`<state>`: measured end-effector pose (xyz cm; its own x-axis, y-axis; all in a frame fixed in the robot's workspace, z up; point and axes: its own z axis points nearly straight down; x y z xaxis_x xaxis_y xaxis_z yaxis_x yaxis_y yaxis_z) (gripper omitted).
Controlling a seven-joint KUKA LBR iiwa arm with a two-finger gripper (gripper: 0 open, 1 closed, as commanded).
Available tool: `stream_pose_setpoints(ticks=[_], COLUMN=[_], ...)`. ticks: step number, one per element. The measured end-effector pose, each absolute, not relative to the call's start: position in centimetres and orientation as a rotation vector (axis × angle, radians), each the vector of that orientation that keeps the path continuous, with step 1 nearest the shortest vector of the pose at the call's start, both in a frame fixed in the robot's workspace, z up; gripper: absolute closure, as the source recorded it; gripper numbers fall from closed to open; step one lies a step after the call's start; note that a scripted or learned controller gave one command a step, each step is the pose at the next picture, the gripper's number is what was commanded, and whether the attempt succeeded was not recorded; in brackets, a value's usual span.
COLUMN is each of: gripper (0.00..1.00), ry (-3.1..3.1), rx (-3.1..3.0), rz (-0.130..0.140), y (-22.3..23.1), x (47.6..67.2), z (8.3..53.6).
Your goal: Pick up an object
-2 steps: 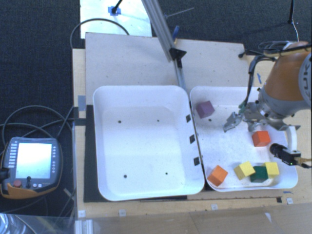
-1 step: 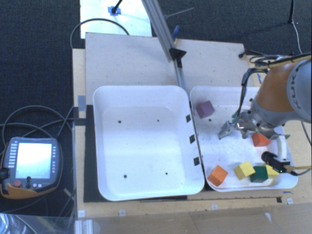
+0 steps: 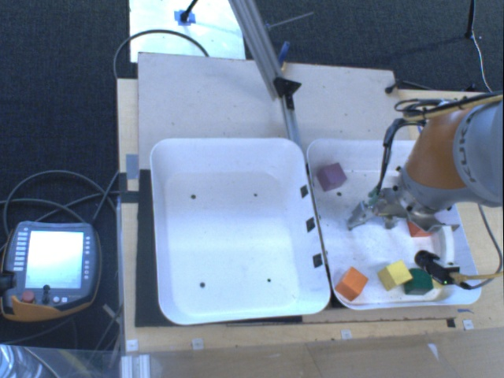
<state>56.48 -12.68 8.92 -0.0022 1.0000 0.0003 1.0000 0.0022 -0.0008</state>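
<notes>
The gripper (image 3: 370,213) hangs low over the right bin (image 3: 346,152), and whether its claw is released or clenched I cannot tell. Nothing visibly sits in it. The purple block (image 3: 331,176) rests just beyond it on the far side; the orange block (image 3: 352,283), yellow block (image 3: 394,275) and green block (image 3: 419,282) line the near wall. All look like small, stiff, light cubes — probably smooth-faced, so best squeezed across two flat opposite sides. The purple one stands free — likely the easiest take.
</notes>
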Motion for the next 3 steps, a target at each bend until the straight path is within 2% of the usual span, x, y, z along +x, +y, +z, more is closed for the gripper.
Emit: stream_pose_setpoints(ticks=[1,2,3], gripper=[1.00,1.00,1.00], ry=[-2.228,-2.229,-2.232], rx=[-2.219,-2.220,-2.221], rz=[-0.004,-0.005,-0.008], y=[-12.7,-12.5,-12.5], x=[56.6,56.5,56.8], z=[10.2,14.5,21.0])
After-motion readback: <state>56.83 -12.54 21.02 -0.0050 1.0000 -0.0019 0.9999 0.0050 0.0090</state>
